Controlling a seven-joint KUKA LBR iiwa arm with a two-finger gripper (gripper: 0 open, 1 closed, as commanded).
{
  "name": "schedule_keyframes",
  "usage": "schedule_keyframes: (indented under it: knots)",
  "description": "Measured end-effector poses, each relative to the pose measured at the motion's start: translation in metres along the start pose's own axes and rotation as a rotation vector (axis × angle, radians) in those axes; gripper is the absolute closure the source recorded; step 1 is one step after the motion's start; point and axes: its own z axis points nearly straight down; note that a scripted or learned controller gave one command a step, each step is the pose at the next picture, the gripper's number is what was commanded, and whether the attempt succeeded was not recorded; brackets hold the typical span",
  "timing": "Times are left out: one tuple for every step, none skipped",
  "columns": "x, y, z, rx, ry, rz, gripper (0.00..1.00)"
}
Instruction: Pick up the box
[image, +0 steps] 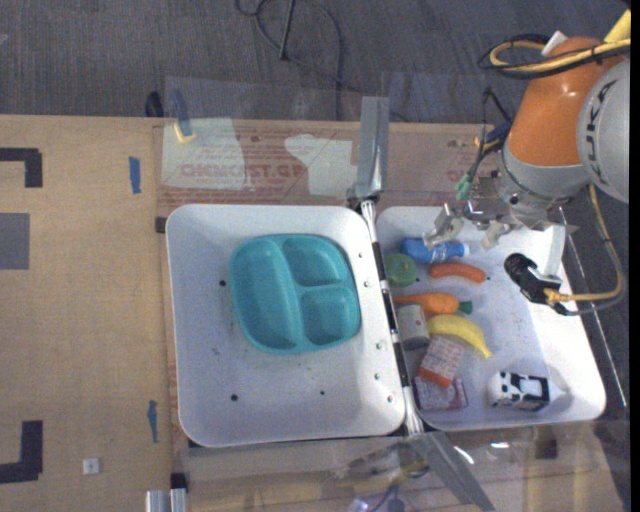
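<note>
Box (441, 360): small, red and white, lying flat in the right bin (580, 350), near its left wall, untouched. Just beyond it: banana (460, 332), carrot (432, 301), a second orange piece (458, 271), green disc (401, 268), blue bottle (430, 249). Black-and-white toy, possibly a cow (520, 390), to its right. Gripper (466, 222): over the far end, jaws' state not discernible. Left bin (200, 380): teal divided plate (296, 291).
</note>
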Motion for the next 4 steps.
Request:
schedule_keyframes:
  knots:
    - [-0.053,-0.044,0.073,-0.002,0.0,-0.177,0.0]
    - [-0.114,0.005,0.107,-0.004,-0.002,0.09,0.0]
    - [-0.113,0.007,0.096,-0.007,-0.004,0.087,1.0]
    - [-0.113,0.007,0.096,-0.007,-0.004,0.087,0.0]
